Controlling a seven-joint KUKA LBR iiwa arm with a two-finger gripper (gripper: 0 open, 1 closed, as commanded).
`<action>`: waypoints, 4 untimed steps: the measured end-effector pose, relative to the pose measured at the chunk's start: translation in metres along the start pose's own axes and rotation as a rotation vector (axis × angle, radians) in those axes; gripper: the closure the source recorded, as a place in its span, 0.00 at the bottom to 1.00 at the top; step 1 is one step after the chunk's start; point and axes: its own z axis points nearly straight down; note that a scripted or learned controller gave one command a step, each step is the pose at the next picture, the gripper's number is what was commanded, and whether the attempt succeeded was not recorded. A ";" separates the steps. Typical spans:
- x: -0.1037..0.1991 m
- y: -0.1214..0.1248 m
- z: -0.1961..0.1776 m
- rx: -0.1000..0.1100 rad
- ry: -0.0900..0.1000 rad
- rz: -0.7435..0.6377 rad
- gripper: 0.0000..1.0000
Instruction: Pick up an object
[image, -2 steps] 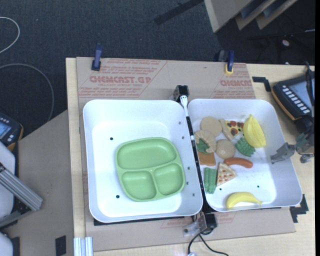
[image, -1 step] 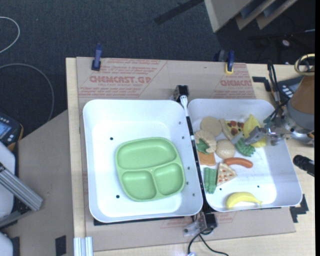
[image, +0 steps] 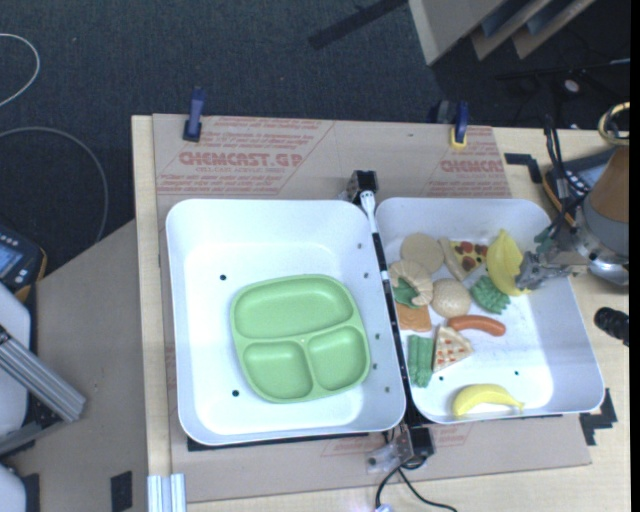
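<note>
"Fingers first: how far apart are they set?"

"That cannot be told. The gripper (image: 530, 272) is seen as a small dark shape at the end of the arm (image: 608, 215), and its tips are too small and blurred to be separated. Nothing can be made out between them."

"How is the arm posed?"

"It is reached in from the right edge, over the far right side of the right bin (image: 575, 340). Its grey body is cut off by the frame, and the gripper is pointed leftward and slightly down toward the toy food."

"What is hidden or unclear?"

"Most of the arm is out of frame. Whether the gripper is touching the bin floor cannot be judged. Several pale pieces (image: 422, 250) at the left of the bin are hard to identify."

"Where is something to pick up?"

"A yellow item (image: 503, 260) is found just left of the gripper, so close that the two appear to touch at its right edge; it cannot be told whether it is gripped. A green leafy piece (image: 489, 294) is lying just below it, and a pizza slice (image: 463, 256) just to its left. A sausage (image: 477, 324) is placed nearer the middle, and a banana (image: 486, 400) near the front wall, well apart from the gripper. A green divided plate (image: 297, 338) is set in the left bin (image: 190, 330)."
</note>
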 end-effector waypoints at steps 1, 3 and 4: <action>0.112 0.022 0.044 -0.002 0.002 -0.008 1.00; 0.296 -0.041 -0.054 0.011 0.004 -0.004 1.00; 0.354 -0.016 -0.155 -0.010 0.006 -0.006 1.00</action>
